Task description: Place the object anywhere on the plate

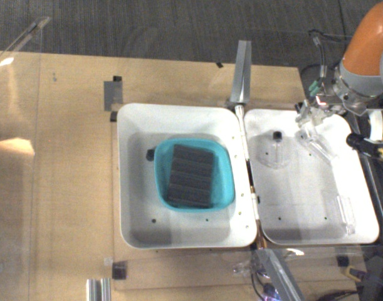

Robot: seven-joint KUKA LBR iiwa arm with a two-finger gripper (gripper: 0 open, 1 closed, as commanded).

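A: We're looking down on the pale wooden bench [53,187], and two shallow white bins sit side by side in the middle of the frame. Start with the left white bin [135,224].

B: That one holds the turquoise square plate with rounded corners [225,174], lying flat a little right of the bin's centre. And right on top of it lies the dark grey ribbed rectangular block [191,175], resting on the plate's middle, tilted slightly clockwise, its long side running top to bottom.

A: So the object is on the plate. How does it look?

B: Charcoal, matte, with four or so raised bands across its width, like a padded slab. It covers most of the plate's floor, and turquoise shows all round it. A small dark knob [150,155] peeks out at the plate's upper left edge.

A: Now the right white bin [316,231].

B: Mostly bare white floor there. A small dark spot [277,135] sits near its upper left with a faint round outline below it, too small to identify.

A: And the arm?

B: Upper right of the frame, the orange band [367,36] is above the grey wrist, and the two-finger gripper [309,127] hangs over the right bin's upper edge, well apart from the plate. Its pale fingers [316,144] stand spread, nothing between them.
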